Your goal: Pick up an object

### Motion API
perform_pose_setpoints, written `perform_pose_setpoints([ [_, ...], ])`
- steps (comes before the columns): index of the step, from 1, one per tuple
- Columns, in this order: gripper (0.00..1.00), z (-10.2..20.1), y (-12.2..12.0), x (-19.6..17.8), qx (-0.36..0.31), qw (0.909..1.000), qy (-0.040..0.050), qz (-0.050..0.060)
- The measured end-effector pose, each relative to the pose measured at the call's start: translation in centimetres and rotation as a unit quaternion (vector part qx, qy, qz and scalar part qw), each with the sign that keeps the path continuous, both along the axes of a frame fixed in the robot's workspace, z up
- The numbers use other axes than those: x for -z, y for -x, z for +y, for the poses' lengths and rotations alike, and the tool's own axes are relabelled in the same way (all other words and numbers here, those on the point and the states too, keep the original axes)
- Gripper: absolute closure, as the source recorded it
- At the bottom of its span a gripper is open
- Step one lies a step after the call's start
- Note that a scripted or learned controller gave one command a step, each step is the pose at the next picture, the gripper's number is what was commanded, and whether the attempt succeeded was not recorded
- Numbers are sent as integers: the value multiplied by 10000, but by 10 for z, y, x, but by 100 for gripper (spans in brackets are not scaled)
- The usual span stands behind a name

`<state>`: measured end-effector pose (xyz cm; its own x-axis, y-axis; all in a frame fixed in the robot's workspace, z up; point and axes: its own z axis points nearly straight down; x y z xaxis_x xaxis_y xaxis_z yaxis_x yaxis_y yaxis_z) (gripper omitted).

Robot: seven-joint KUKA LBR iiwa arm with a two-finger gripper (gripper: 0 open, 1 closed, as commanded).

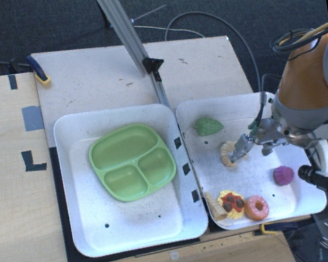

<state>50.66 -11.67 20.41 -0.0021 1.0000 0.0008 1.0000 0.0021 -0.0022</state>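
Observation:
In the right bin (234, 106) lie a green leafy piece (208, 126) at the back, a tan curved piece (226, 153) in the middle, a purple lump (283, 174) to the right, a pizza slice (229, 203) and a pink donut (256, 207) at the front. My gripper (238, 151) reaches in from the right and sits low against the right side of the tan piece. Whether its tips touch or grip that piece is unclear from this angle.
The left bin (80, 191) holds a green divided plate (132, 161). A metal pole (129, 33) slants down to the seam between the bins. Cables loop behind the right bin. The arm's orange and grey body (309, 87) overhangs the right bin's right edge.

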Motion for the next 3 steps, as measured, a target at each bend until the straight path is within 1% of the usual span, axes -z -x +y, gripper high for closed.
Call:
perform_pose_setpoints([
  [1,0,0,0,0,2,10000,-1,1],
  [2,0,5,-7,50,0,10000,0,25],
  [3,0,5,2,112,8,10000,-3,34],
])
